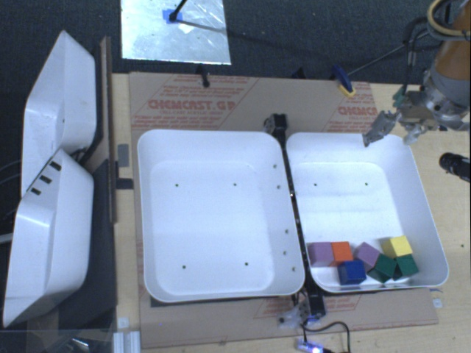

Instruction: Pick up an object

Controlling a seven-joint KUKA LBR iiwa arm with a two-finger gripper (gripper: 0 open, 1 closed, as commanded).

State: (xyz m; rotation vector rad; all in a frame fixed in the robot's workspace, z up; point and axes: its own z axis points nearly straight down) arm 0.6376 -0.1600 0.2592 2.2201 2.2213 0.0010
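My gripper [388,129] hangs over the right bin's [430,219] far rim, fingers seemingly spread, holding nothing, 7 blocks [362,260] clustered near-side.

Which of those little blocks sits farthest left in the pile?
The light purple block, beside the orange block; every other block lies further right in the right bin.

A: So where's the arm [449,57] at?
B: Far right, with the gripper [392,129] open over the right bin's [423,197] far rim, nothing between its fingers.
A: And the blocks?
B: All bunched along that bin's near wall: purple [320,253], orange [341,251], blue [352,271], another purple [366,254], green [382,268], yellow [400,245]. The left bin [213,212] sits right beside it.
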